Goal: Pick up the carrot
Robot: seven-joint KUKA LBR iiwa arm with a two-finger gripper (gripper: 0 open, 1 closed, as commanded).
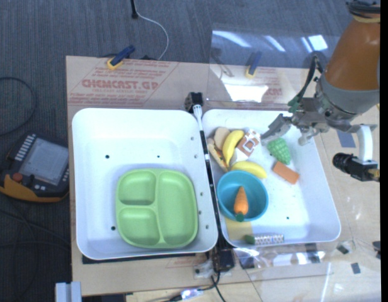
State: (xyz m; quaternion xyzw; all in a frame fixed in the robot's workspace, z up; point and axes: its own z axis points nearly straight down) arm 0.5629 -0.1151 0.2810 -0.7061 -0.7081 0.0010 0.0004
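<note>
Carrot (240, 202) lies inside the blue bowl (259, 201) at the lower middle of the right bin (320, 197). Up at the right, the pincer (293, 129) hangs spread open and holding nothing, just beside a green toy (279, 150).

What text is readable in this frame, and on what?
"CHEMCAST GP", red print repeated faintly, on the brown protective sheet under the bins, behind the left bin.
Small white cube beside the bananas in the right bin: red marking on its face, too small to read.
Handheld pendant on the floor at left: screen too blurred to read.
No other legible text.
</note>
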